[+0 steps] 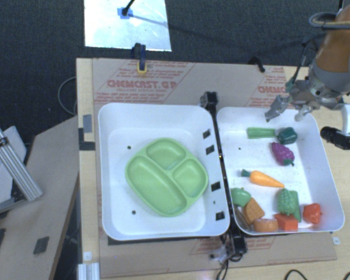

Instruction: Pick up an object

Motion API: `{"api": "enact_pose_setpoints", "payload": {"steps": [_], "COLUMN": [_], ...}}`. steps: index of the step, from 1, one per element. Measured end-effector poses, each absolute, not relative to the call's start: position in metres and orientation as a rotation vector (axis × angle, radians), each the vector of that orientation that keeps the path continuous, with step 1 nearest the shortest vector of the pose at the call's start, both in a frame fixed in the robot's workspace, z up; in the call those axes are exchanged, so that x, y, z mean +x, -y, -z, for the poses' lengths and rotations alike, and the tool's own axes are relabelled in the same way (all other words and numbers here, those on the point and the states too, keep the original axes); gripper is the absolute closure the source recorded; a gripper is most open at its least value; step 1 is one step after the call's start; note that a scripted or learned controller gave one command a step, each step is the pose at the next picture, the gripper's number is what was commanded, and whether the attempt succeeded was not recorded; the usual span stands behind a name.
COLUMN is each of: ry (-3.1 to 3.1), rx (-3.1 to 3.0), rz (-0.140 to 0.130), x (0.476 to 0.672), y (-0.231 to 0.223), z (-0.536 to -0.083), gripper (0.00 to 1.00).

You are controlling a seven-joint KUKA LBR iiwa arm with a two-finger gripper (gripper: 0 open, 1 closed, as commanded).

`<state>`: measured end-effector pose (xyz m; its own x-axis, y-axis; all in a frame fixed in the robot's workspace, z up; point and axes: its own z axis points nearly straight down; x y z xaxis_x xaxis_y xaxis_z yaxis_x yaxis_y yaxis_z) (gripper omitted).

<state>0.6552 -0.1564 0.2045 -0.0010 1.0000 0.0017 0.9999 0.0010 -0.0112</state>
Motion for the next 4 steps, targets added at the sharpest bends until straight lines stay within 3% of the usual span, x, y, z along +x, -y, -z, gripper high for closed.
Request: {"api": "enact_pose_setpoints", "payload": {"steps": [1,3,4], "ry": [2.227,2.222,2.226], "rx": [-2.219,-2.219,-2.219], "rz": [0.002,-0.002,0.001], "x": [0.658,0.649,0.650], "y": [0.156,0.154,0.153], "z": [-0.213,-0.092,-0.085], "gripper": [0.00,0.00,0.00]}}
